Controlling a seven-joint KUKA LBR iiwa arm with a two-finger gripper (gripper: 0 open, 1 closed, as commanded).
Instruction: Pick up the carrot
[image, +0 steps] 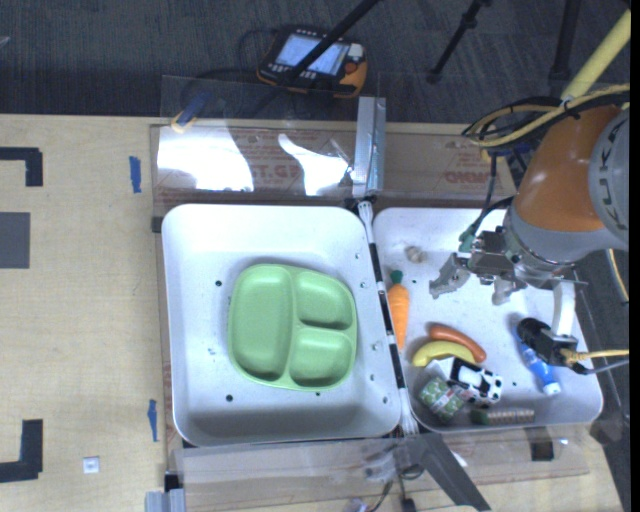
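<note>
Wooden benchtop bearing two shallow white bins side by side. Left white bin (190, 300) holds a light-green three-compartment plastic tray (292, 324), well to the gripper's left. Grey arm with orange band (565, 180) hangs over the right white bin (580, 385). Two-finger gripper (475, 280): fingers spread apart, nothing between them. Orange carrot with green top (398, 308) lies against the bin's left wall, left of and below the gripper, apart from it.

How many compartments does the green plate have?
3. The green plate in the left bin has one tall compartment on its left side and two smaller ones stacked on its right, upper and lower. None look hidden.
</note>
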